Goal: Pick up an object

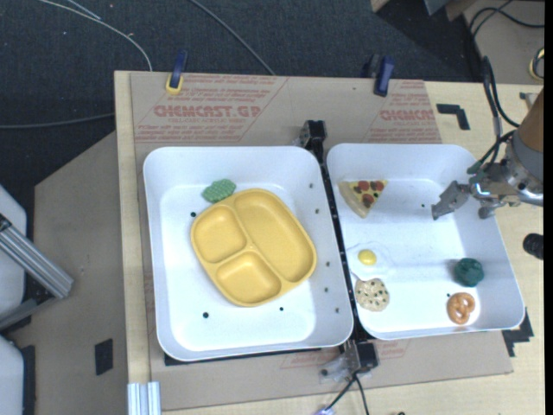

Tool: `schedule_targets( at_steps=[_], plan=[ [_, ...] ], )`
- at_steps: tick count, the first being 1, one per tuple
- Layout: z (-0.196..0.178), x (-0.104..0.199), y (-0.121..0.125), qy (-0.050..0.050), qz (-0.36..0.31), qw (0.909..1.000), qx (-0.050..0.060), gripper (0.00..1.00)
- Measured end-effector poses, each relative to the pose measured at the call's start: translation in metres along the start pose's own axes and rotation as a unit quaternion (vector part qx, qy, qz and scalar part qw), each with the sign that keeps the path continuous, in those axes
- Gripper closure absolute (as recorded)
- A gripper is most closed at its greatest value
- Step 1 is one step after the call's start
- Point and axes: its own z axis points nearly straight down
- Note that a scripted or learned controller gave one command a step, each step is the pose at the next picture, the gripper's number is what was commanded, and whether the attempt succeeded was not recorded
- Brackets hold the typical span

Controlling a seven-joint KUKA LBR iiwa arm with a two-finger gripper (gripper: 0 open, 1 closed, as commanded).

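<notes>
My gripper [465, 209] hangs over the upper right part of the right bin [406, 164], open, with only white bin floor between its fingers. A pizza slice [364, 194] lies to its left in the same bin. A fried egg [367, 258], a chocolate-chip cookie [372, 295], a pretzel [461, 307] and a dark green ball [469, 271] lie nearer the front. The ball is the closest thing, a little below the gripper.
The left bin [173, 258] holds a yellow divided plate [252, 245] and a small green leafy piece [219, 190] at the plate's upper left edge. A black divider [332, 232] runs between the bins. Blue clamps [382, 75] sit on the board's far edge.
</notes>
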Motion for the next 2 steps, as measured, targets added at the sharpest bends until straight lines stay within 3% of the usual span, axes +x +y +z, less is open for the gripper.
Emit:
schedule_targets(
  at_steps=[2],
  plan=[
    [0.107,0.01,0.003,0.0,-0.001,1.0,0.0,0.0]
  ],
)
